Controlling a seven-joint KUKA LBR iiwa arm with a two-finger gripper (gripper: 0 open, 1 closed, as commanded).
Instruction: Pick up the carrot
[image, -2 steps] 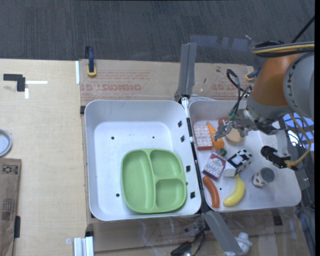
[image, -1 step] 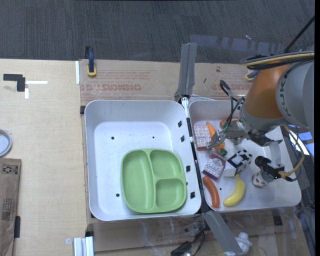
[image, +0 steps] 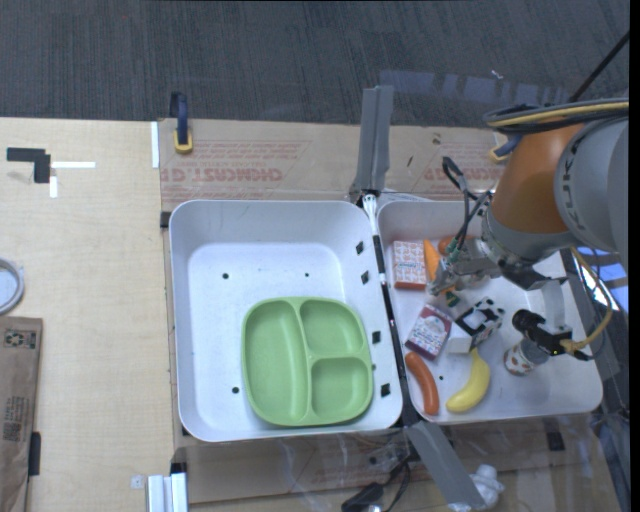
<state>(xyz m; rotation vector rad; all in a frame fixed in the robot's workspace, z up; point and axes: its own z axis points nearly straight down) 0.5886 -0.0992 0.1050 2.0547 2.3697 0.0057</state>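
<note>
Meanwhile, your gripper (image: 447, 283) hung low in the right bin (image: 560, 395), just beside the carrot (image: 431, 259) lying next to a small red-patterned box (image: 407, 264); its grasp could not be told.

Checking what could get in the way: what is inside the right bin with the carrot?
The right bin holds the carrot, two small cartons, a sausage, a banana and more. The gripper covers the carrot's lower end.

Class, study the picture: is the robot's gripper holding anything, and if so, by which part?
It cannot be told. The gripper is low in the right bin, right beside the carrot, but its tip is hidden among the clutter there.
</note>
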